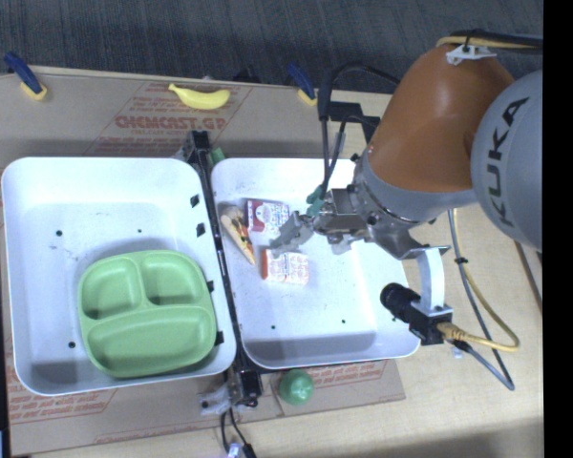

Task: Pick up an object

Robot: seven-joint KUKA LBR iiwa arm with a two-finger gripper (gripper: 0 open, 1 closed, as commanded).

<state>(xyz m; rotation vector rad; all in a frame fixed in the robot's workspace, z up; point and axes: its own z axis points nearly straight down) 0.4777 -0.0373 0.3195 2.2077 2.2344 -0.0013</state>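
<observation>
Camera view: 2 white bins are sitting side by side on a cardboard sheet point(172, 122) over a tan bench point(497, 389); dark grey carpet is showing beyond. A yellow banana point(200, 94) is lying on the cardboard behind the bins, a green ball point(295, 386) in front. The left bin point(38, 256) is holding a green divided tray point(148, 311). In the right bin point(363, 337), a small orange-and-white carton point(286, 267) is lying flat, long axis running left-right. A red-and-white packet point(265, 215) and a thin tan item point(237, 235) are lying just beside it. The gripper point(294, 231) is hovering just above the carton; jaw state cannot be determined.
</observation>
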